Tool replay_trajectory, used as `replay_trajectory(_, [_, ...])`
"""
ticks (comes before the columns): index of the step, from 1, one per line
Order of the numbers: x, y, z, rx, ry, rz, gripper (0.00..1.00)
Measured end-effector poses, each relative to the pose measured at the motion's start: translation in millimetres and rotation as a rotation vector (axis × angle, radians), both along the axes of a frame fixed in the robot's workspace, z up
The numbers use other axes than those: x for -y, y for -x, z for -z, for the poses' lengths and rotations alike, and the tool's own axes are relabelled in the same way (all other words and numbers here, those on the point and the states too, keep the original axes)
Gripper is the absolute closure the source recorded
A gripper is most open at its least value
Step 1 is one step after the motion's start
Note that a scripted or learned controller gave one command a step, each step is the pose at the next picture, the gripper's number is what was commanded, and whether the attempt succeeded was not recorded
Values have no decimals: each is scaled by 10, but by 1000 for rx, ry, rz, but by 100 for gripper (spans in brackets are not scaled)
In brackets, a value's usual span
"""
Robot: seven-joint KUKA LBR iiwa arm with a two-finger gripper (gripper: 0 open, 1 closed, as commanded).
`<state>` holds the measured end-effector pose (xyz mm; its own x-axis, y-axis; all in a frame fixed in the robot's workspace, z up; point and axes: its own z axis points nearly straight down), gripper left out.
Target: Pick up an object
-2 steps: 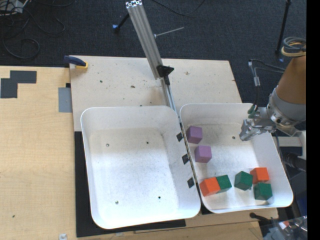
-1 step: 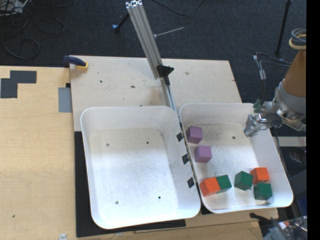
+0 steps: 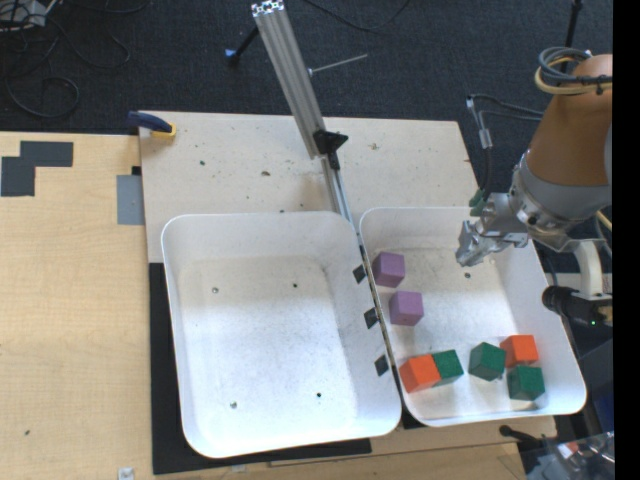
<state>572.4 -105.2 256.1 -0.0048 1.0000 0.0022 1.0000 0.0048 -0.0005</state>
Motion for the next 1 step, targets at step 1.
replay_trajectory(1, [-526,-2,-47,-2,0,0,100])
